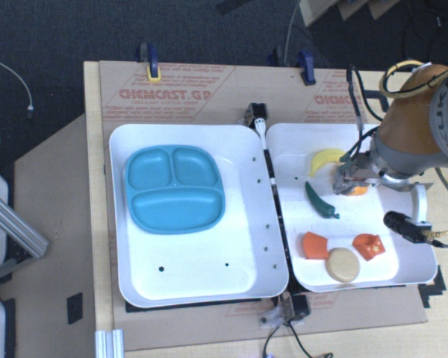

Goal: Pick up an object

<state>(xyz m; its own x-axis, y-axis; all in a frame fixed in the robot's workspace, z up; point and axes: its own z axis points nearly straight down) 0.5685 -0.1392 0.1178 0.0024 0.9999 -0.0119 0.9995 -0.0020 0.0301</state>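
The surface (97,200) carries two white bins side by side. The left bin (209,274) holds a blue divided plate (175,189). The right bin (299,267) holds a yellow piece (325,159), a green pepper (321,201), an orange-red block (314,245), a beige disc (343,264) and a red piece (368,246). The arm (411,125) reaches in from the right, and its gripper (351,181) is lowered into the right bin just beside the yellow piece. A small orange item (358,190) shows at the gripper tip. Whether the fingers are apart, together or clamped on anything cannot be determined here.
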